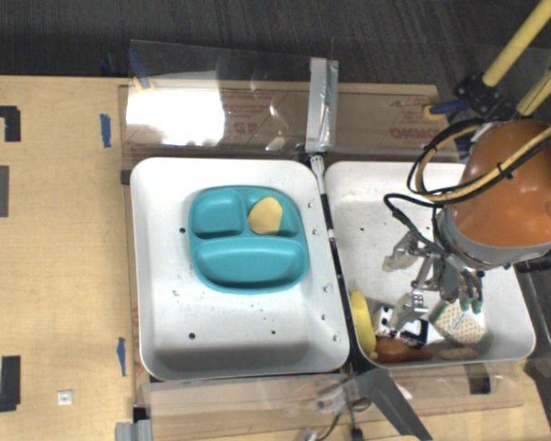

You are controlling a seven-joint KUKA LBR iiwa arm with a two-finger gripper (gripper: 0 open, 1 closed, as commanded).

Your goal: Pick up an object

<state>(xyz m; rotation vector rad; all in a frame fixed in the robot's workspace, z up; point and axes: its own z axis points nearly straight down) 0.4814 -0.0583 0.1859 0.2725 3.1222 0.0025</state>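
Down in the right bin (367, 200), the gripper (421, 303) hovers over a clutter of small objects (413, 333) at the near edge; whether it is open or closed, I cannot tell. A teal divided plate (248, 263) with a yellow lump (265, 215) sits in the left bin (165, 292).

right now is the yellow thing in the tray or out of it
In. The yellow thing sits inside the upper right compartment of the teal tray, which lies in the left bin.
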